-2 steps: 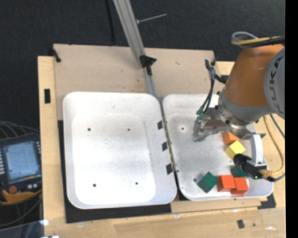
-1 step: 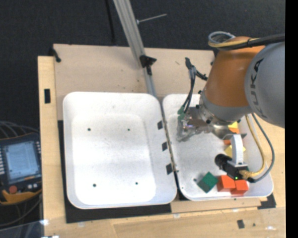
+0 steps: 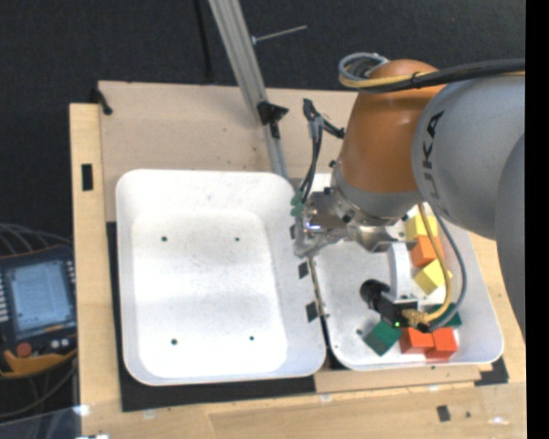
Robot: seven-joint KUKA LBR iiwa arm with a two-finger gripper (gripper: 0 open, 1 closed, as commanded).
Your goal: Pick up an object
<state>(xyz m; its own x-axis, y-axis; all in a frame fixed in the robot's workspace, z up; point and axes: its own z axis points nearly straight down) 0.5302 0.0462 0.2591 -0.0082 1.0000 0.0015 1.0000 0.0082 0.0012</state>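
The gripper (image 3: pixel 328 229), whose hold I cannot tell from this angle, hangs over the near-left part of the right bin (image 3: pixel 348 350), while the loose objects, a green block (image 3: pixel 381 338) and orange blocks (image 3: pixel 430 340), lie toward that bin's front right corner.

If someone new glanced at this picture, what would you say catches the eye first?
The large grey arm with its orange band dominates, reaching in from the right over the right-hand shallow white bin. Next comes the cluster of small orange, yellow and green blocks crowded in that bin's near right corner. The left-hand white bin beside it is a broad pale expanse.
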